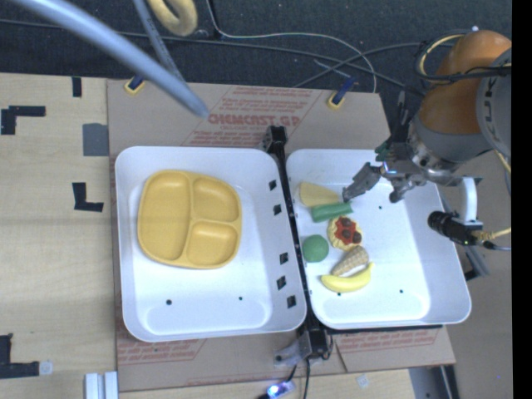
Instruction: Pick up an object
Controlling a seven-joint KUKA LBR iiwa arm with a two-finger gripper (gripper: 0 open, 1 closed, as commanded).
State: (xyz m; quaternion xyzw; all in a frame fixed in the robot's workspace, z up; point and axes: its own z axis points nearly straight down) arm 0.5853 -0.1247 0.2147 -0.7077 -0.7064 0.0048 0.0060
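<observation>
While the grey arm (465, 98) with its orange band reaches in from the right side of the view, its pincer (378, 185) hangs over the upper part of the right bin (416, 298). The two dark fingers are spread apart, one (359, 181) pointing toward the middle divider and the other (401, 189) lying nearer the arm's wrist, and nothing sits between them.

Toy food lies in the left half of the right bin. A pale yellow wedge (316, 194) lies nearest the top, with a green stick-shaped piece (331, 211) just below it and touching it. The tip of the nearer finger is close to both, just above and to the right of them; whether it touches either cannot be told. Below these sit a small tart with red topping (344, 232), a round green piece (314, 248) near the divider, a tan cone-like piece (351, 262), and a yellow banana (346, 283) curved along the bottom of the group. The tart, cone and banana lie tight against one another.

The left bin (166, 314) carries a yellow divided plate (189, 219) with three compartments, set in its upper left part. Both bins rest on a sheet of brown cardboard (249, 115) on the bench (50, 248).
</observation>
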